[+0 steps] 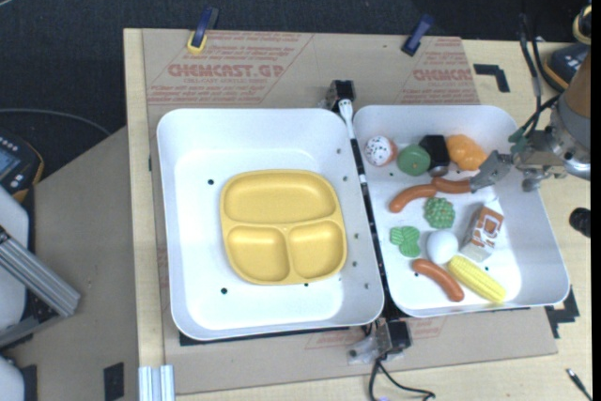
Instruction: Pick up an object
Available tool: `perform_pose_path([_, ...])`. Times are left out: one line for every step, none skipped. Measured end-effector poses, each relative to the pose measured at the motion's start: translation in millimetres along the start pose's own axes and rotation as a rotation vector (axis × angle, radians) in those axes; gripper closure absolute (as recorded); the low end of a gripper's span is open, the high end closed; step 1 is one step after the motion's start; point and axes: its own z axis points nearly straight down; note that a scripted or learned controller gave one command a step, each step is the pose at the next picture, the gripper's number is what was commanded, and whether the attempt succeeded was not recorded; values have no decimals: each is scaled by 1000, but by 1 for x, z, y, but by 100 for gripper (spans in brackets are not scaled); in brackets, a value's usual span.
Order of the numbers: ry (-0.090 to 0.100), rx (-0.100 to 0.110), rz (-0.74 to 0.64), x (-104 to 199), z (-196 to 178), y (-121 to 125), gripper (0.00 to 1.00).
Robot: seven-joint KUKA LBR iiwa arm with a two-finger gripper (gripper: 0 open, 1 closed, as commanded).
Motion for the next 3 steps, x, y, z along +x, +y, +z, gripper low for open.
perform_pose_path([-3,-14,-3,0,-8,3,0])
perform_pose_path([-1,-8,-2,-8,43,-3,0])
perform_pose_path([0,-7,-3,-7,86,-5,0])
